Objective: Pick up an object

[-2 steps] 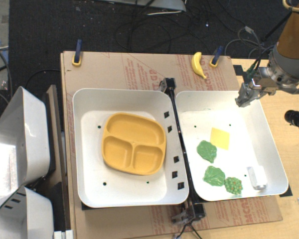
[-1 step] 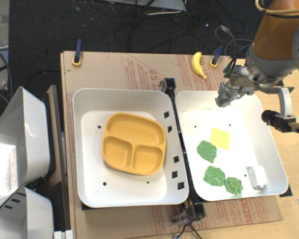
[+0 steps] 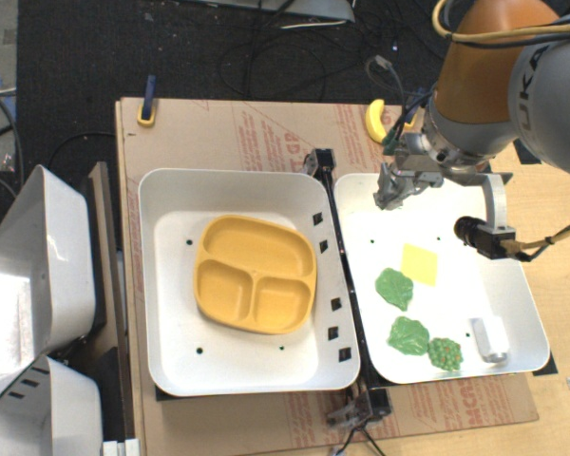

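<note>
Yellow square (image 3: 420,263) flat mid right bin (image 3: 513,350), likely thin, light, hard to pinch except by an edge; claw (image 3: 395,196) above far corner, grip state impossible to tell.

- The arm (image 3: 513,55) reaches in from the upper right, grey with an orange band above the wrist; it bends downward
- The gripper (image 3: 391,198) points down at the arm's end; its tip is small and dark against the white
</note>
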Tool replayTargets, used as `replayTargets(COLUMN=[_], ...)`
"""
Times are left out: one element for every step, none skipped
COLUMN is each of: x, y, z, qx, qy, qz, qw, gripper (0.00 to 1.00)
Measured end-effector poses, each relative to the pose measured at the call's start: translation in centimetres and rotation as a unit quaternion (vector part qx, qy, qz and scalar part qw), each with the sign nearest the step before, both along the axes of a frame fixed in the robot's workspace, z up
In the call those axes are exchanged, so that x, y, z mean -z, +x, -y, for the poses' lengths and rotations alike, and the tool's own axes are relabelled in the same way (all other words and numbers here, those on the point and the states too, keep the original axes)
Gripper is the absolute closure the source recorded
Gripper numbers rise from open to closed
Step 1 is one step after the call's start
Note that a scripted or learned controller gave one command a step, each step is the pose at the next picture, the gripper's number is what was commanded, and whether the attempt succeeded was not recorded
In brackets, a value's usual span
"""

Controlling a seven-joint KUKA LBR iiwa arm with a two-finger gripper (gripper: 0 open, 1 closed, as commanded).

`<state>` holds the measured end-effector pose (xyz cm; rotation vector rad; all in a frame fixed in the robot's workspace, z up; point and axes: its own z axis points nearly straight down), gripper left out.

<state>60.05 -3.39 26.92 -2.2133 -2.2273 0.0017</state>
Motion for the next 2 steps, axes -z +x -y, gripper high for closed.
replayTargets(x=[0.4,2.6], y=[0.5,0.1], z=[-5.0,-10.3], qx=[-0.001,-0.001], qy=[0.0002,0.0003], qz=[0.001,-0.001], qw=[1.0000,1.0000], gripper=[1.00,1.00])
